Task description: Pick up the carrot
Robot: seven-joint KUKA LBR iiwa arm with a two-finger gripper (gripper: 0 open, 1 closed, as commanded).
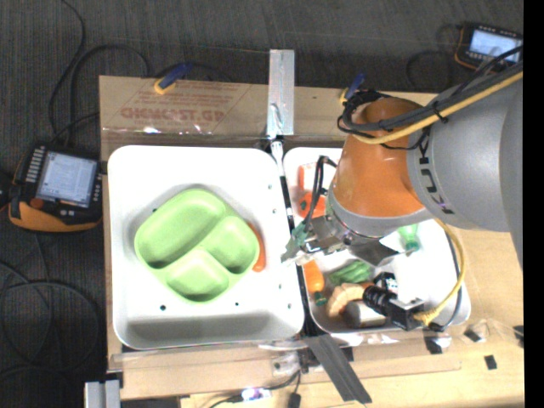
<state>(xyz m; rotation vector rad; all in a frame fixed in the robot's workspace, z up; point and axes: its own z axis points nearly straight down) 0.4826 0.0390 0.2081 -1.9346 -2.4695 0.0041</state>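
Closest to the lens is the arm (476, 155), its big grey link sweeping in from the right. The orange band (378, 164) points steeply down over the right bin (308, 158). The gripper (299, 245) sits low at that bin's left wall, right by the rim shared with the left bin (170, 321). From this angle I can't tell whether it is spread or closed, and I see nothing gripped in it.

The carrot (314, 277), as I read it, is the orange piece lying in the right bin just below the gripper on screen, close against the left wall.

Sweeping left to right now: a green divided plate (195, 243) fills the middle of the left bin, and an orange sliver (259, 257) peeks out at its right edge. In the right bin there is an orange-red item (303, 195) near the top left corner. A green piece (353, 272) and a tan lump (342, 297) crowd in just right of the carrot, and another green piece (410, 238) lies further right, partly under the wrist.
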